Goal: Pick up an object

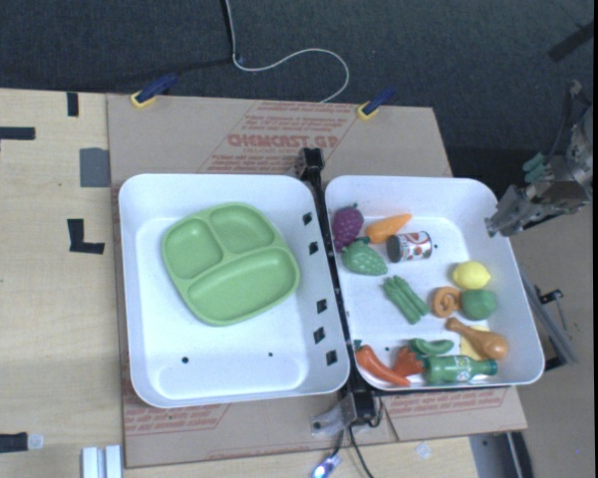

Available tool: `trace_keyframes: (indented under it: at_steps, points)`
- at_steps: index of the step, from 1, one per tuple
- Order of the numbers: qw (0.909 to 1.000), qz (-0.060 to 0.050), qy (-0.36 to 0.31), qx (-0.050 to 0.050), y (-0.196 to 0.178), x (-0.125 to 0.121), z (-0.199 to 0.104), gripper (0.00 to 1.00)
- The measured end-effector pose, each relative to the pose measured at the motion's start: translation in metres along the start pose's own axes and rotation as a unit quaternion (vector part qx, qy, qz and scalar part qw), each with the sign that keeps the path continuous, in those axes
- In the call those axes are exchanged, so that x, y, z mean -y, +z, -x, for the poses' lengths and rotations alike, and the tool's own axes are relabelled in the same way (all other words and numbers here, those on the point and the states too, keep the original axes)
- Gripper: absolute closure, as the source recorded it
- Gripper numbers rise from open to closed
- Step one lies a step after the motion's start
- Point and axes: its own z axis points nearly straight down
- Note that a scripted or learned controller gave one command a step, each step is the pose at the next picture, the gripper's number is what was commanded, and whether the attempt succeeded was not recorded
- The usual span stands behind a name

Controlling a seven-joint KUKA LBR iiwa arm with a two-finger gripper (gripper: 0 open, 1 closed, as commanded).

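The right bin (pixel 478 192) holds several toy foods. Purple grapes (pixel 347 223) and an orange carrot (pixel 389 228) lie at its far left, with a small can (pixel 412 246) and a green leafy piece (pixel 364 259) beside them. Green beans (pixel 406 299) lie in the middle. A yellow lemon (pixel 470 275), a green lime (pixel 478 304), an orange ring (pixel 445 302) and a drumstick (pixel 478 339) sit on the right side. A green bottle (pixel 458 369) and a red pepper (pixel 377 366) lie along the near wall. My gripper (pixel 506 217) hangs just outside the bin's right rim, above it, holding nothing that I can see.
The left bin (pixel 140 297) carries a green divided plate (pixel 231 262). Both bins rest on a cardboard sheet (pixel 269 137) on the wooden bench. A white cable (pixel 279 63) loops behind the bins over a dark floor.
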Motion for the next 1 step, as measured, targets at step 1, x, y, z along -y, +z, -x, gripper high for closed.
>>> trace_keyframes:
  at_steps: [1]
  points:
    - [1.0,-0.002,0.001,-0.001,-0.0746,0.0294,-0.0228,1.0]
